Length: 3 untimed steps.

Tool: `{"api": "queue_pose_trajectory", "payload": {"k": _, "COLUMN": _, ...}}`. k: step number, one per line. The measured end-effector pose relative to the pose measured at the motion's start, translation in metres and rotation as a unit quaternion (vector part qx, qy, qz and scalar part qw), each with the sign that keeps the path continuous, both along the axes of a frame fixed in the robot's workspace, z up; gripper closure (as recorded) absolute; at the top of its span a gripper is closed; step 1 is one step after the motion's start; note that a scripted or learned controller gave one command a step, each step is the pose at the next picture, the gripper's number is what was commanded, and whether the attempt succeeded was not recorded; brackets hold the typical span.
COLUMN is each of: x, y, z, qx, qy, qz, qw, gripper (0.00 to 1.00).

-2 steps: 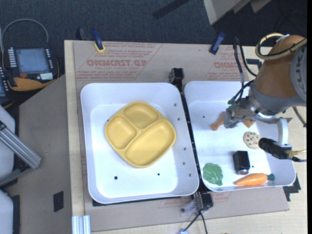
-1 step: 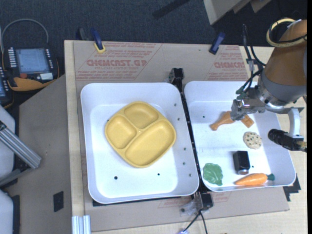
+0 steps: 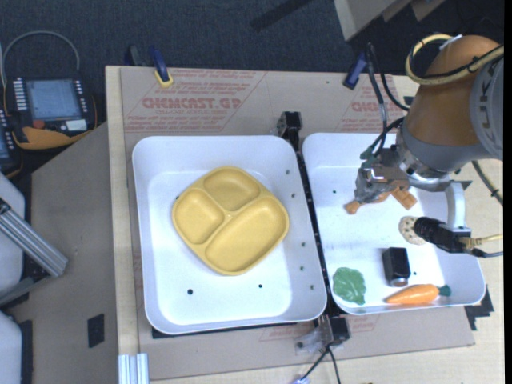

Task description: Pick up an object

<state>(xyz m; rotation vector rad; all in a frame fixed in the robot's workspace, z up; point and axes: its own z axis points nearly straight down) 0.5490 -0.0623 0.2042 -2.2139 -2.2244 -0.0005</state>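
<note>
A wooden tabletop (image 3: 240, 94) seen from above carries two shallow white bins side by side. The left bin (image 3: 152, 214) holds a yellow divided plate (image 3: 230, 218) with three compartments, lying flat near the bin's middle. The right bin (image 3: 336, 158) holds several small things. A grey robot arm with an orange band (image 3: 448, 102) reaches in from the right, and its gripper (image 3: 376, 189) hangs over the upper middle of this bin. Whether it is spread or pressed together cannot be told from this angle. An orange-brown piece (image 3: 356, 206) shows just below it, partly hidden; whether it is held cannot be told. Along the bin's near edge lie a green leafy toy (image 3: 350, 285) and an orange carrot (image 3: 414, 295), with a small black block (image 3: 396, 264) just above the carrot. A pale spotted round piece (image 3: 409, 228) lies near the arm's black fitting.
</note>
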Motion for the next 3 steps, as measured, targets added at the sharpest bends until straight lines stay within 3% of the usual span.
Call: {"api": "queue_pose_trajectory", "payload": {"k": 3, "x": -0.017, "y": 0.148, "z": 0.011, "qx": -0.0005, "qy": -0.001, "qz": 0.000, "qw": 1.0000, "gripper": 1.00}}
